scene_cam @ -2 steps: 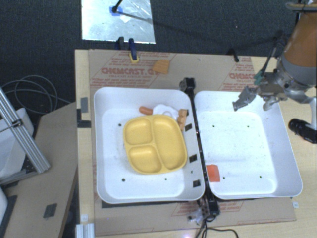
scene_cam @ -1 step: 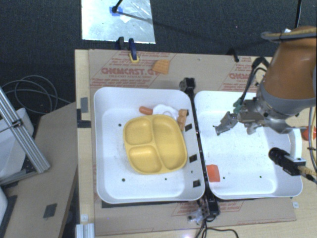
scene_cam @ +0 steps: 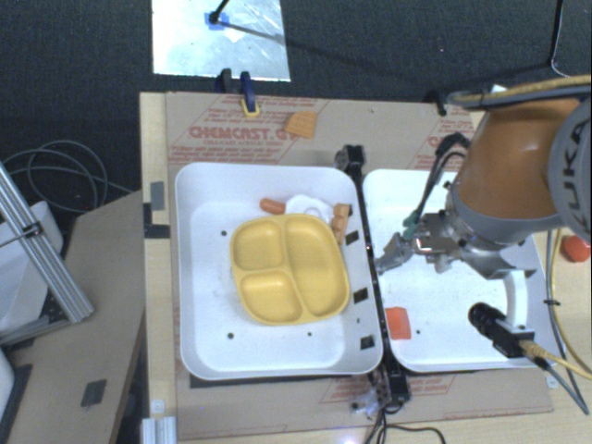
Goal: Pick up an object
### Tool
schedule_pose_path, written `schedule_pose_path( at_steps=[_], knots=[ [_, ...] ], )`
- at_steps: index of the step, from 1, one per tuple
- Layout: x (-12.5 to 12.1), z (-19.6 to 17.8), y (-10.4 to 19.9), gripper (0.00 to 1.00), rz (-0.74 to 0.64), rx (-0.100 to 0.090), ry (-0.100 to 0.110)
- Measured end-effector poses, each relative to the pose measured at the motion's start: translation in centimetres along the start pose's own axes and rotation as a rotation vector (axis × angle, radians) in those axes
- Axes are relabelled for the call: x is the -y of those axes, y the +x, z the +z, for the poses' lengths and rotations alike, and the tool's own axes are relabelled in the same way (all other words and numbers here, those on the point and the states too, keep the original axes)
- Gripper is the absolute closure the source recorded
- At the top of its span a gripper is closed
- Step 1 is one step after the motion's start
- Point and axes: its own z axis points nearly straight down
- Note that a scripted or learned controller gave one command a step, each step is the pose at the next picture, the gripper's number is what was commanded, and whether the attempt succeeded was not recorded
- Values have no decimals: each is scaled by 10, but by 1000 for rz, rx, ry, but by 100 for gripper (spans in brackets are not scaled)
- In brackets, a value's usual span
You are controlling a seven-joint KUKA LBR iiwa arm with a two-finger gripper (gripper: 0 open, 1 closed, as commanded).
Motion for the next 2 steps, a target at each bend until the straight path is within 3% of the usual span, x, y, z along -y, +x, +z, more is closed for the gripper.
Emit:
schedule_pose_path(
  at_steps=[1, 2],
  knots=[
    [-14, -68, -95, 0, 14, 6, -10],
    [0, 5, -24, 0, -1, -1, 3]
  ],
)
